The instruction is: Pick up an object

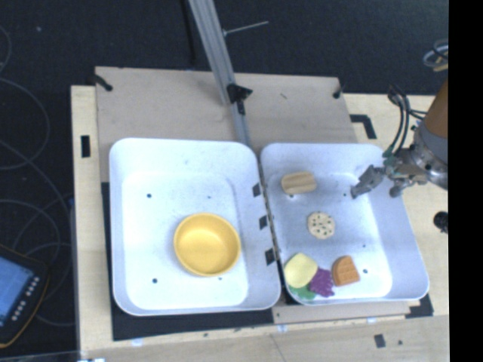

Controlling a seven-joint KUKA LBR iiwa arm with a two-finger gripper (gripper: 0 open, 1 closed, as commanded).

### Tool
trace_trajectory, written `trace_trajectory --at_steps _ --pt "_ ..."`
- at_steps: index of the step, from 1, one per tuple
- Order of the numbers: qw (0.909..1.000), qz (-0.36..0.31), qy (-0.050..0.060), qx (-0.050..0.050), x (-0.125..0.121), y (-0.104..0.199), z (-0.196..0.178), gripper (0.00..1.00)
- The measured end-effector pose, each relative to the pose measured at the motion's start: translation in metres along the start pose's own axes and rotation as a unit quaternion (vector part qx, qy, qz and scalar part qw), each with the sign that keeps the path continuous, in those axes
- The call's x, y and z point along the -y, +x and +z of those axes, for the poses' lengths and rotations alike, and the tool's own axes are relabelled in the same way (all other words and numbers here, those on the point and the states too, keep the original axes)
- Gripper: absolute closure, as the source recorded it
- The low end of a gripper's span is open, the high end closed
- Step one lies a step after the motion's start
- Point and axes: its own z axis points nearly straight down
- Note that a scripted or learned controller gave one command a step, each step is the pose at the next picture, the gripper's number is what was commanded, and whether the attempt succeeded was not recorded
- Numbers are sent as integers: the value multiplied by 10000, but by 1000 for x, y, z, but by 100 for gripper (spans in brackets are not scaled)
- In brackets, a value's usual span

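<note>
— How does the claw [375, 180] stand?
— Spread apart, pinching nothing, at the upper right of the right bin [400, 236], near its rim.
— And what could be picked?
— A tan wooden block [299, 183] lies left of the claw, well apart; below it a speckled round cookie [321, 225]. A yellow bowl [206, 243] sits in the left bin [136, 202].

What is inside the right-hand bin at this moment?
The right bin holds a tan block, a spotted cookie, a yellow piece, a purple piece and an orange piece. Something green is mostly covered.
</note>
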Motion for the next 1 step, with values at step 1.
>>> trace_trajectory --at_steps 1 --pt "10000 -1 0 1 0 0 0 0"
